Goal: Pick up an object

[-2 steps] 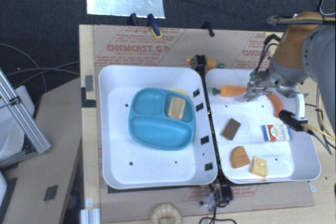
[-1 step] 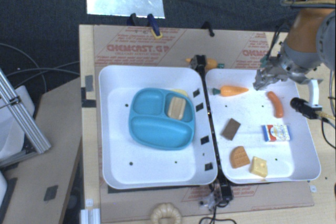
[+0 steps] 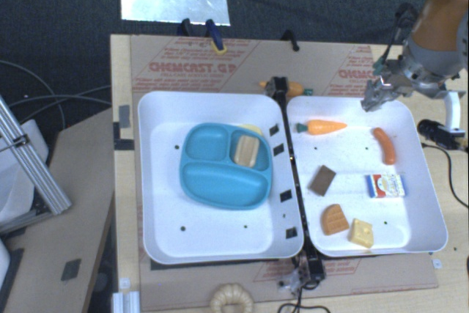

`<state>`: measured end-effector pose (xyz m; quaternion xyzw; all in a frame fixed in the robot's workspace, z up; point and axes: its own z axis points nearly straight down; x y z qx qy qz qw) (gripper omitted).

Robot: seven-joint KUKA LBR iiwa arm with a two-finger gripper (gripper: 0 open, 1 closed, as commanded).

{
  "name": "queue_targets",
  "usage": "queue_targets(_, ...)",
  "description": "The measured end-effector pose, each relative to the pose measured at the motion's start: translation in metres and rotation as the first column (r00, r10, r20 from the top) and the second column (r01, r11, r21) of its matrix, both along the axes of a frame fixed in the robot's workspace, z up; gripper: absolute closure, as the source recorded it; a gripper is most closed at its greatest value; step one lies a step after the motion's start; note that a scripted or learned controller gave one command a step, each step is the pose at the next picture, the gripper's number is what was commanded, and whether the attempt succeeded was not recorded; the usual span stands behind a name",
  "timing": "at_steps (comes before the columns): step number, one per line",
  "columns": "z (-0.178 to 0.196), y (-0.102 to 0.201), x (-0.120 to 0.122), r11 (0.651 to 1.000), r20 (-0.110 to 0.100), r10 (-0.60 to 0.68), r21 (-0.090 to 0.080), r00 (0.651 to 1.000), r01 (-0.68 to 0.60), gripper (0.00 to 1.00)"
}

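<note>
Pale yellow cheese wedge (image 3: 360,232) sits at the right white bin's (image 3: 425,231) 6 o'clock; orange toy carrot (image 3: 325,127) at 11 o'clock. Grey two-finger gripper (image 3: 372,100) hovers at 1 o'clock, nothing visibly held; its opening can't be judged.

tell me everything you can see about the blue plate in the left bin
The blue plate looks like smooth plastic, a rounded, divided tray with three compartments: one long one along its near side and two smaller ones behind. It lies flat, right way up, near the middle of the left bin. A tan slice of toy bread rests in the back right compartment, and something pale yellow peeks from behind that rim.
</note>
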<state>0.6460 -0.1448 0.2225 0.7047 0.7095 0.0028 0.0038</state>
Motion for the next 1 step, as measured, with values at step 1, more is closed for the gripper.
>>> queue_targets(1,0.0025,0.0002,0.001,1.0,-0.006,-0.001,0.001,1.0,0.001,1.0)
